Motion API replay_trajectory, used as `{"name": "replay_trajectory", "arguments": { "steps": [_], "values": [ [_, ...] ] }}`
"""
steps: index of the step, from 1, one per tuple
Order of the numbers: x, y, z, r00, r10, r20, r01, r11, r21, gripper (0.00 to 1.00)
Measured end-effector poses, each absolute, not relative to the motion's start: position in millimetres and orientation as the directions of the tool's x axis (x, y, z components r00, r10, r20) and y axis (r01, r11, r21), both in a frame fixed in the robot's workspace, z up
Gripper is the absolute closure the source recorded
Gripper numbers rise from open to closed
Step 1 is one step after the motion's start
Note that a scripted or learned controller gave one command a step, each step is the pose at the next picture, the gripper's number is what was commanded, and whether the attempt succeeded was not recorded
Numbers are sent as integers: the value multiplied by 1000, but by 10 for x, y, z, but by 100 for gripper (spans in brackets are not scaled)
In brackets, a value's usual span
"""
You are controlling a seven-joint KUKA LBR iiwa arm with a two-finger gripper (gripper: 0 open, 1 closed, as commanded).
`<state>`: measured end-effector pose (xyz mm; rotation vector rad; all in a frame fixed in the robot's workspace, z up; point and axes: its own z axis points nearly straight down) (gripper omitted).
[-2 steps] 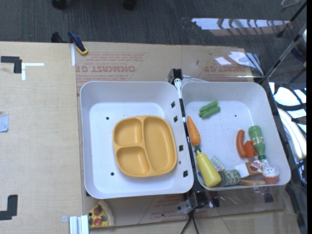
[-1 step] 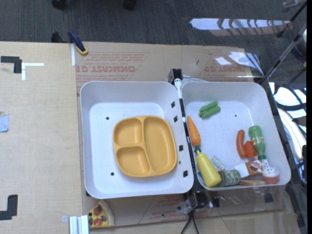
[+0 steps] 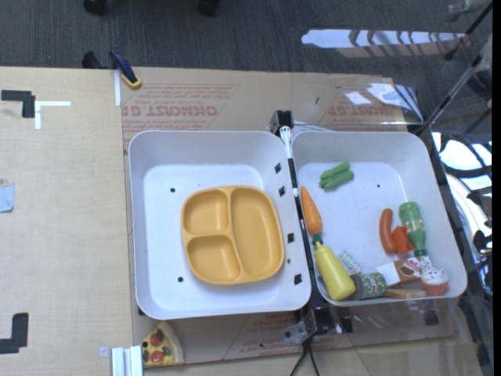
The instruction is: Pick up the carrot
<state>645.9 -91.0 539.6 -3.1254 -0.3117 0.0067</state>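
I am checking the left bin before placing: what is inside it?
Inside the left bin sits one yellow divided plate with three compartments, all bare. The bin floor under the plate is covered, so unseen.

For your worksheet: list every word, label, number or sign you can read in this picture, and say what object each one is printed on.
Red lettering on the cardboard sheet behind the bins: printed upside down and mirrored, too blurred to read for certain.
Fainter red print on the same cardboard in front of the bins: too small to read.
Labels on the can and the green bottle in the right bin: too blurred to read.
No readable numbers.
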Motion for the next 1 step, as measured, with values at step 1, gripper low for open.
{"name": "replay_trajectory", "arguments": {
  "steps": [1],
  "values": [
    [6531, -483, 5398, 965, 261, -3, 261, -965, 0, 0]
  ]
}}
